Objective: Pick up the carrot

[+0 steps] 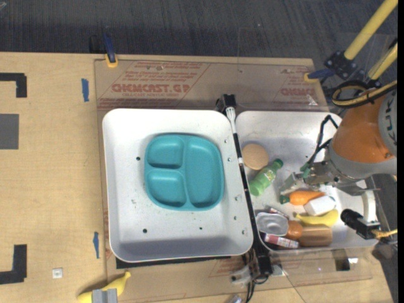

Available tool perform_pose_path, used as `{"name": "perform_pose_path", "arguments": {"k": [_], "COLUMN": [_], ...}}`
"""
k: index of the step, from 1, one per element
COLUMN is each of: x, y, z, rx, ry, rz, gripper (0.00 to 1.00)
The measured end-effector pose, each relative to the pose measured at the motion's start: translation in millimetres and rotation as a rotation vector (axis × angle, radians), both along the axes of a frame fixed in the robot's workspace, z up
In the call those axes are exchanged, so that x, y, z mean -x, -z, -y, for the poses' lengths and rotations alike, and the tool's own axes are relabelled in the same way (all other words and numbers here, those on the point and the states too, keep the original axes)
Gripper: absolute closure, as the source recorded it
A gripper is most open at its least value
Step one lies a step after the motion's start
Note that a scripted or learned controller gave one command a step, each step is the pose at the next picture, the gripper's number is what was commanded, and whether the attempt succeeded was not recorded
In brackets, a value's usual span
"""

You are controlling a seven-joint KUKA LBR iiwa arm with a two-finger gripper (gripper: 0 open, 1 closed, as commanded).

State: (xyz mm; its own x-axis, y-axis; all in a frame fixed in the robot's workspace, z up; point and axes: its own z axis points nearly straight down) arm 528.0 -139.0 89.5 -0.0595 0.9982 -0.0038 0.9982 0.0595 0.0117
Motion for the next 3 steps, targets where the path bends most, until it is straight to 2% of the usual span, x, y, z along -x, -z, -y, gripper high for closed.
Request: {"name": "perform_pose_path", "arguments": {"k": [1, 2, 3], "x": [44, 46, 41], "y": [0, 0, -12], "z": [-35, -27, -26], "rx": [0.002, 0.007, 0.019], "ry": [0.029, -0.386, -0.384], "rz": [0.006, -0.005, 0.015], "gripper": [0.0, 0.0, 1.0]}}
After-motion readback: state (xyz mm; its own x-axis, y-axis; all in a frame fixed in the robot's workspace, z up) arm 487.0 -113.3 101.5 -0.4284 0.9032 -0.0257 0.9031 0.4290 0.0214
